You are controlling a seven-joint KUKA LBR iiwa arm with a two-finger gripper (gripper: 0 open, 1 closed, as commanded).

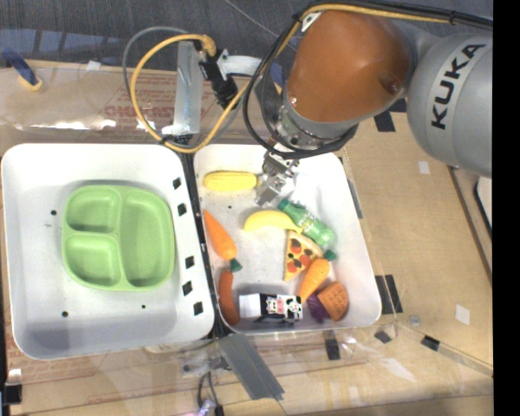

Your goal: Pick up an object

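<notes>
Orange arm band (347, 63), gripper (276, 183) above bin (355, 224), corn (230, 181) lying left-right

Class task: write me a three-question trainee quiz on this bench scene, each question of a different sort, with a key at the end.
1. True or false: the green divided plate lies in the same bin as the toy food.
2. Multiple choice: the tool hangs nearest to which item? A. the corn cob B. the waffle piece C. the black and white carton
3. Fill in: the pizza slice lies just below the ______.

Key: 1. False; the plate is in the left bin, the food in the right bin. 2. A. 3. banana.
</notes>
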